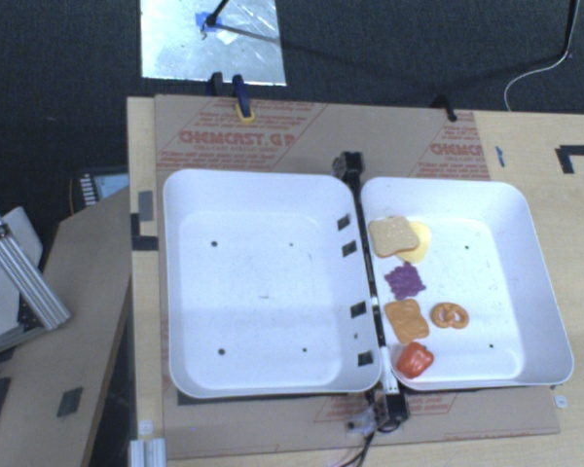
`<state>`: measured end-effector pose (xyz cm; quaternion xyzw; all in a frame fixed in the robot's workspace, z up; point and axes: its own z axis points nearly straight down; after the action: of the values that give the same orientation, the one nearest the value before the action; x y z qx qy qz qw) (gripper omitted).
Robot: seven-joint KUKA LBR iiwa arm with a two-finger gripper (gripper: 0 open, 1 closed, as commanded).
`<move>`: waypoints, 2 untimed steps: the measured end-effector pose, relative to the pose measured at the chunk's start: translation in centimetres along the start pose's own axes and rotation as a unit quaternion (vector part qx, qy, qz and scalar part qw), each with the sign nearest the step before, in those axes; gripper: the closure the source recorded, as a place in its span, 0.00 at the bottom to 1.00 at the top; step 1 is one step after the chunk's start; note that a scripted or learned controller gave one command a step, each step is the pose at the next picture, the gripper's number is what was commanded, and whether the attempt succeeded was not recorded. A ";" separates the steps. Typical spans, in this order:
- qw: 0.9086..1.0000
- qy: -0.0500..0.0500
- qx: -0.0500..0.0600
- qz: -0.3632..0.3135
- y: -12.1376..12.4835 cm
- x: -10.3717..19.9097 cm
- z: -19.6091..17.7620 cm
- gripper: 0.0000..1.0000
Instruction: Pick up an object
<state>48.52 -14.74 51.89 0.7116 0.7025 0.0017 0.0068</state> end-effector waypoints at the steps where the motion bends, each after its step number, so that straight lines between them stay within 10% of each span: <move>1: 1.000 0.005 0.009 -0.012 -0.1 8.8 9.6 1.00; 2: 1.000 0.006 0.004 -0.015 -0.2 21.9 7.5 1.00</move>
<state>48.65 7.10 44.26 0.7008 0.7133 0.0029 0.0003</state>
